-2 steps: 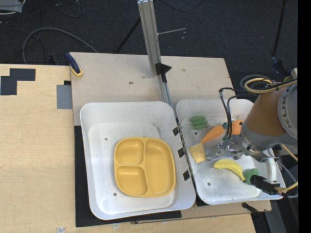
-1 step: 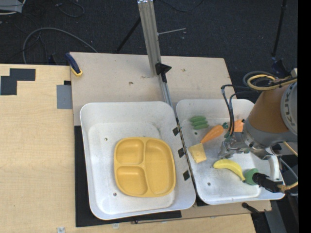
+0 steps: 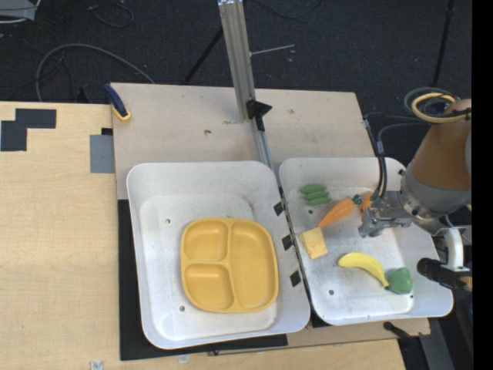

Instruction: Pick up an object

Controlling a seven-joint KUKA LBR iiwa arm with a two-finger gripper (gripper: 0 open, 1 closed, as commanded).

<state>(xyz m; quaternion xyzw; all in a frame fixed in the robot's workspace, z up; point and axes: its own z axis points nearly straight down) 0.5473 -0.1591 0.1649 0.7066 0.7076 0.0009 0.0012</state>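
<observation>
To my far left sits a glossy yellow divided plate (image 3: 229, 264) in the left bin (image 3: 154, 199). In the right bin (image 3: 431, 303) lie ridged green pods (image 3: 314, 193), a pale cheese wedge (image 3: 313, 243), a smooth tapered carrot (image 3: 337, 213), a curved banana (image 3: 364, 266) and a green lump (image 3: 400, 280). My pincer (image 3: 372, 223) hangs just beside the carrot's stem end — nothing lifted yet, and whether it's released or clenched I cannot tell.
</observation>
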